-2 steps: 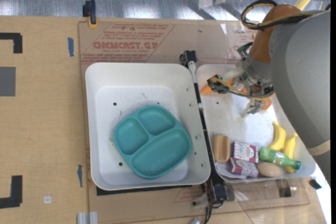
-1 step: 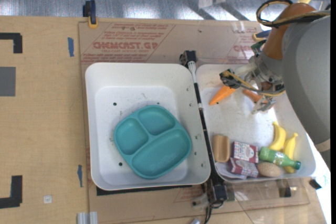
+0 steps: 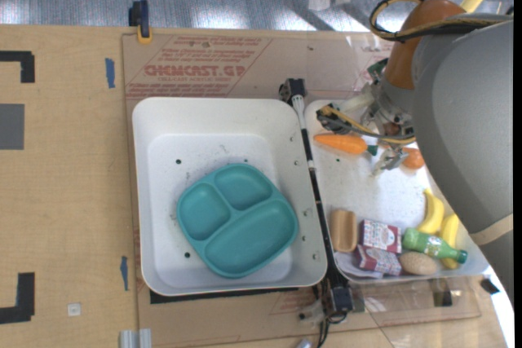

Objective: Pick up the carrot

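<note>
The carrot (image 3: 341,144) is orange and lies flat in the right bin (image 3: 369,190), near its far left corner and close to the wall shared with the left bin. My gripper (image 3: 384,152) hangs just to the right of the carrot, low over the bin floor, below the grey arm and its orange band. Cables and the wrist body cover much of it. I see nothing of the carrot inside the gripper; it rests on the bin floor beside it.
A teal divided plate (image 3: 236,218) sits in the left bin (image 3: 155,175). At the near end of the right bin lie a bun (image 3: 343,230), a red-and-white carton (image 3: 378,244), a green bottle (image 3: 432,246) and a banana (image 3: 436,216). A small orange item (image 3: 413,160) lies by the gripper.
</note>
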Action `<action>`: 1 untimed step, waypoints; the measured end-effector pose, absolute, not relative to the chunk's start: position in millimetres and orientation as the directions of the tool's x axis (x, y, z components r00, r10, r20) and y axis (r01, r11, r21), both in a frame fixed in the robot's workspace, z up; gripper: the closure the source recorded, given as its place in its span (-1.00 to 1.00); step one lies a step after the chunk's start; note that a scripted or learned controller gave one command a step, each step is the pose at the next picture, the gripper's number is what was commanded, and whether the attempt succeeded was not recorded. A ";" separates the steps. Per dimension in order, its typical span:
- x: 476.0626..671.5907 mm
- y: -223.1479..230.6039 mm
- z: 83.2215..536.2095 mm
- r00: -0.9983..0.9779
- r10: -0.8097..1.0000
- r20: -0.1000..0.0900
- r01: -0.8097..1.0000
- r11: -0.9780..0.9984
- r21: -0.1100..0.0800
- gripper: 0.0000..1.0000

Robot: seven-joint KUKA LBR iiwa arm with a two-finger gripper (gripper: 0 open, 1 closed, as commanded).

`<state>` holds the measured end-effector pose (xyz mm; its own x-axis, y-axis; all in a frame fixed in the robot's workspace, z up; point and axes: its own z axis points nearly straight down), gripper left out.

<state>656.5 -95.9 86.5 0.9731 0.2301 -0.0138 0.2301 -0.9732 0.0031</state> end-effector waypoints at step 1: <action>628.7 -95.9 88.1 0.978 0.209 -0.001 0.209 -0.978 -0.002 -1.00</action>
<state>628.7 -95.9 88.1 0.9780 0.2087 -0.0007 0.2087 -0.9780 -0.0025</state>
